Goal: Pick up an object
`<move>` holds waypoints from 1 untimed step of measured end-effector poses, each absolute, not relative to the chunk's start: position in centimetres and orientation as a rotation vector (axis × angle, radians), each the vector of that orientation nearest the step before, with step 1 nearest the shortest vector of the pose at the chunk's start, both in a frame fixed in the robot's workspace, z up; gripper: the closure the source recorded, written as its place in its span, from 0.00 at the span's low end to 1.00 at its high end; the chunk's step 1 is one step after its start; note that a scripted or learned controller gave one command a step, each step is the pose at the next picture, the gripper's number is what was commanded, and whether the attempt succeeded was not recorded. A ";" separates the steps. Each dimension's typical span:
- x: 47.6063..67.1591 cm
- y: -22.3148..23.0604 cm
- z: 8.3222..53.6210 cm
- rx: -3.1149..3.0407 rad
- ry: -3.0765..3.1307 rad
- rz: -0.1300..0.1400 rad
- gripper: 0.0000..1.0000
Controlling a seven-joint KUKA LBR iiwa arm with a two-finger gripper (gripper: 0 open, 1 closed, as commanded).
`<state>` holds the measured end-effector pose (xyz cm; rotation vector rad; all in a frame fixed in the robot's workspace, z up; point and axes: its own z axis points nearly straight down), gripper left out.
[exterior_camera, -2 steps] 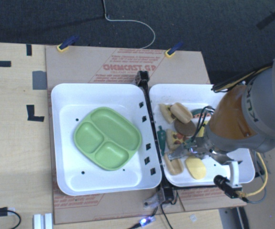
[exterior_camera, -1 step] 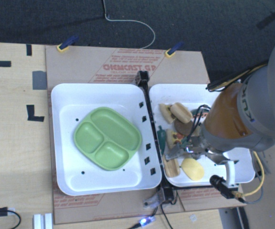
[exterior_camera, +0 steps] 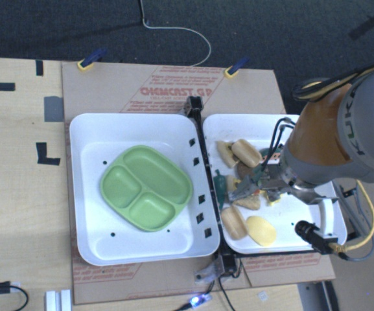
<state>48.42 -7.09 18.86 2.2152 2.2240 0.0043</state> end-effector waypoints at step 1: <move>48.3 -3.9 18.4 2.219 2.229 -0.002 0.00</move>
